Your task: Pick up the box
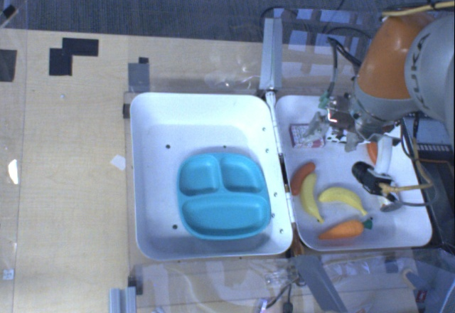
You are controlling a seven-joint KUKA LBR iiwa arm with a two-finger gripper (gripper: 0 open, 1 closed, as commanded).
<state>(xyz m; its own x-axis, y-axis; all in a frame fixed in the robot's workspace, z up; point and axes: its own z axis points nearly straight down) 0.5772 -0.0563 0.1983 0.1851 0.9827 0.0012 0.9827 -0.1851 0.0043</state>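
Gripper (pixel 338 126) sits over right bin (pixel 421 232), just beside box (pixel 304 135) near the bin's far left corner. Open or closed: cannot tell.

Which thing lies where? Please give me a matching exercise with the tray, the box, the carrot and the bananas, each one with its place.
Things:
1 tray
2 box
3 carrot
4 bananas

Places:
A right bin, near its bottom edge in the view
B left bin
C right bin, around the middle
D right bin, upper part in the view, beside the gripper

Pairs: 1-B; 2-D; 3-A; 4-C
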